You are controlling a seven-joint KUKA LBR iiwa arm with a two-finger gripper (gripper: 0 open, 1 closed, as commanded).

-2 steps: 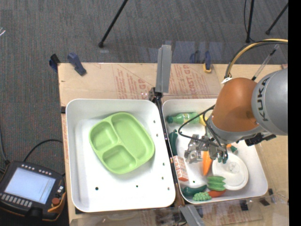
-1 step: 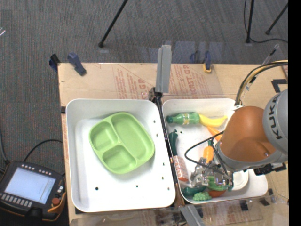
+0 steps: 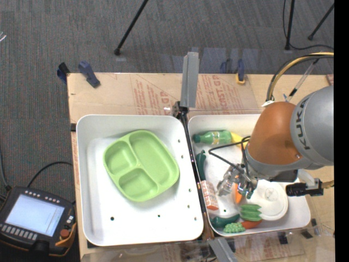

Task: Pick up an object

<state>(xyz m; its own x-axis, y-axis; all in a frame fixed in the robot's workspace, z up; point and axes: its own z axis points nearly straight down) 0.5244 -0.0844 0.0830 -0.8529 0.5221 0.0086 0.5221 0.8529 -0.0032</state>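
Observation:
My gripper [image 3: 237, 185] is low in the right bin [image 3: 303, 217], below the arm's orange band. It looks open, with its metal fingers [image 3: 224, 184] spread apart. A small orange carrot-like piece [image 3: 238, 194] lies between the fingertips, and I cannot tell whether they touch it. Close by are a white round lid [image 3: 274, 200], a green pea pod [image 3: 251, 210], a red-and-white packet [image 3: 209, 195] and a green bottle [image 3: 214, 137].
The left bin [image 3: 87, 212] holds a light-green divided plate [image 3: 140, 165]. In the right bin there are also a dark green piece [image 3: 200, 165], a dark green item [image 3: 223, 221] and a bumpy green toy [image 3: 234, 228] near the front wall. The arm covers the bin's right half.

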